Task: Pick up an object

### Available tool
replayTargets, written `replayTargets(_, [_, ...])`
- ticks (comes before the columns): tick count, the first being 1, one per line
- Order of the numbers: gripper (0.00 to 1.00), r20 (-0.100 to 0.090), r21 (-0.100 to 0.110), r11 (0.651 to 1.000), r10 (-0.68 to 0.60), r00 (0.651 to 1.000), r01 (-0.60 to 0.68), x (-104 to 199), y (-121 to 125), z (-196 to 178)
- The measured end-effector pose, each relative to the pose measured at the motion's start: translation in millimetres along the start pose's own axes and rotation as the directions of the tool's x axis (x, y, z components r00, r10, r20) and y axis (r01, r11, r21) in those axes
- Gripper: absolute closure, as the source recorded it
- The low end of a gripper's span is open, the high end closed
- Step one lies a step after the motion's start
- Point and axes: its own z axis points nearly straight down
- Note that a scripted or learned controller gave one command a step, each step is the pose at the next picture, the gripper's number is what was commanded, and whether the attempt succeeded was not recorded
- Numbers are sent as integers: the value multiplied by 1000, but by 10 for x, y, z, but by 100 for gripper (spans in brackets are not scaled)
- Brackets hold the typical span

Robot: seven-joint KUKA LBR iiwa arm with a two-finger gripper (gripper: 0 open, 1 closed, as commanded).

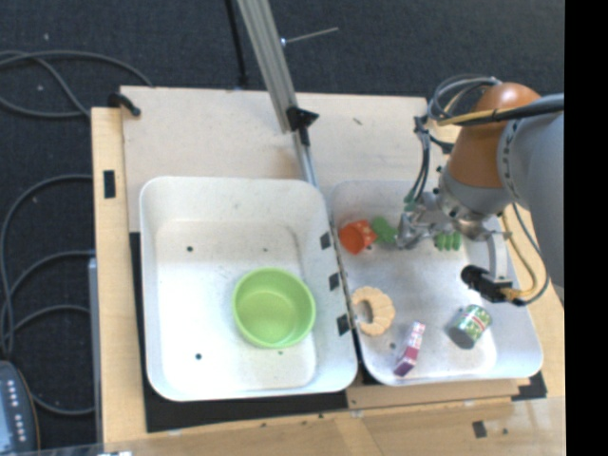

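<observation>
Hovering gripper (410,234) nr green toy (385,228), right bin (518,350)

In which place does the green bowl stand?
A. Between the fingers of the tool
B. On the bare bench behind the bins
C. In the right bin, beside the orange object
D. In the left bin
D: the green bowl rests upright on the floor of the left bin, alone there.

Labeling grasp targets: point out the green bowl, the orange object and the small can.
green bowl (275,307), camera view, inside bottom.
orange object (355,237), camera view, top middle.
small can (470,325), camera view, side wall.
</observation>
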Motion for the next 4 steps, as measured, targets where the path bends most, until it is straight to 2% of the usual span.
replayTargets(2, [100,-3,-1,1000,-9,1000,9,-124,20,-1001])
replayTargets(4, [100,-5,6,1000,-14,1000,14,904,-10,-955])
